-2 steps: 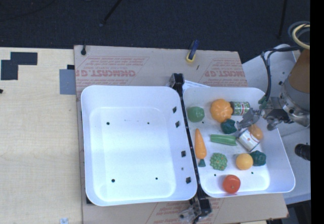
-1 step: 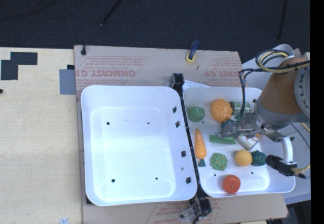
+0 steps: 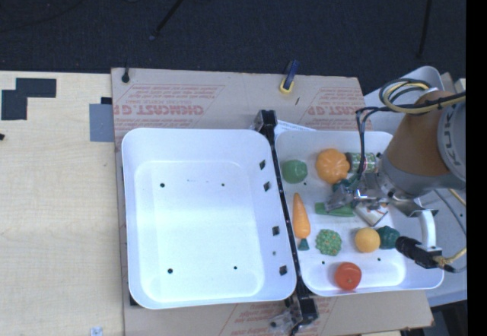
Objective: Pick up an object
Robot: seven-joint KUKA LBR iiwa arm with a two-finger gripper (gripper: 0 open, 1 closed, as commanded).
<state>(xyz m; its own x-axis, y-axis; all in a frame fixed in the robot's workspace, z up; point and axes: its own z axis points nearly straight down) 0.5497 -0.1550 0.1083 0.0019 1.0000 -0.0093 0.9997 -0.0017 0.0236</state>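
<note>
Reaching in from the right and hovering low in the right bin (image 3: pixel 415 275), pincer (image 3: pixel 356 198) just beside a green piece (image 3: pixel 335 210), finger state impossible to tell, with orange (image 3: pixel 332 165), carrot (image 3: pixel 301 217), broccoli (image 3: pixel 329 242), lemon (image 3: pixel 367 239) and tomato (image 3: pixel 348 275) lying around.

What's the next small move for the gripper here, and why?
Probably a short descent onto the green piece. The gripper sits low in the right bin, right beside it, and nothing shows between its fingers, so there is no visible grasp to lift yet.
</note>
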